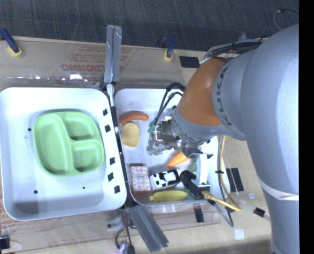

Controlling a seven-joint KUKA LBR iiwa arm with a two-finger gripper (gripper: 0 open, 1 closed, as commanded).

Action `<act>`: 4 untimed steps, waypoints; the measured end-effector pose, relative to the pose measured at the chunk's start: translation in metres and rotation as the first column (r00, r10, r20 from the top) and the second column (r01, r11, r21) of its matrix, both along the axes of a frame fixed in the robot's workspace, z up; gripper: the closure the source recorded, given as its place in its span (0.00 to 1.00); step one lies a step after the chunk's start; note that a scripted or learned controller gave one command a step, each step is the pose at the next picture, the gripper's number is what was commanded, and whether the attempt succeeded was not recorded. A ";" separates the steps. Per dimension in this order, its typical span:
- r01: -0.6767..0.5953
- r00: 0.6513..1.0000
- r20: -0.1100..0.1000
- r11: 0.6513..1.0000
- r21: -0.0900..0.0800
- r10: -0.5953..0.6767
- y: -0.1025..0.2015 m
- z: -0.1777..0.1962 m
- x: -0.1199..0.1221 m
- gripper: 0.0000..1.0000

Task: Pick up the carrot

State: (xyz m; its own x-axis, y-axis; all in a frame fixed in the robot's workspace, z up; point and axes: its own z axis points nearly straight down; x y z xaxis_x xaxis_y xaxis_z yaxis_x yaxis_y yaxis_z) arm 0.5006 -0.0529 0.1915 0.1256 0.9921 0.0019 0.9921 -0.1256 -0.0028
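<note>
Here, from the slanted overhead camera, the arm (236, 94) reached in over the right bin (141, 97), and its claw (159, 142) hung low among the bin's contents, with the carrot (179, 157) just beside it toward the near wall. Whether the claw was open or closed could not be told, since the wrist housing and cables covered it; nothing could be seen held. To do the pick well, the claw would probably need to centre over the carrot's long axis and close across its narrow width, as a grip along the length would likely slip off the taper. It should also keep off the close-packed neighbours: a black-and-white toy (164, 179) and a yellow banana (170, 196) lay near the carrot, and a sausage (133, 117) and a pale yellow piece (130, 135) lay farther back. The carrot looked bright orange, smooth and wedge-like, partly hidden under the wrist, so its full length was unclear. The left bin (14, 157) held a green tray (66, 142), well apart from the work.
</note>
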 end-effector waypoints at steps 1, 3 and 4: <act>0.000 1.000 0.000 1.000 0.000 0.000 0.000 0.000 0.000 0.00; -0.036 0.999 0.001 0.999 -0.002 0.036 -0.066 -0.057 -0.023 1.00; -0.036 0.999 0.001 0.999 -0.002 0.036 -0.066 -0.057 -0.023 0.00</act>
State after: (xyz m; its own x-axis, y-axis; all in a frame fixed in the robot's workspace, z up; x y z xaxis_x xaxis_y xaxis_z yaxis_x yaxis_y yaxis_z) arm 0.4773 -0.1192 0.1345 0.0900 0.9959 0.0005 0.9959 -0.0900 -0.0014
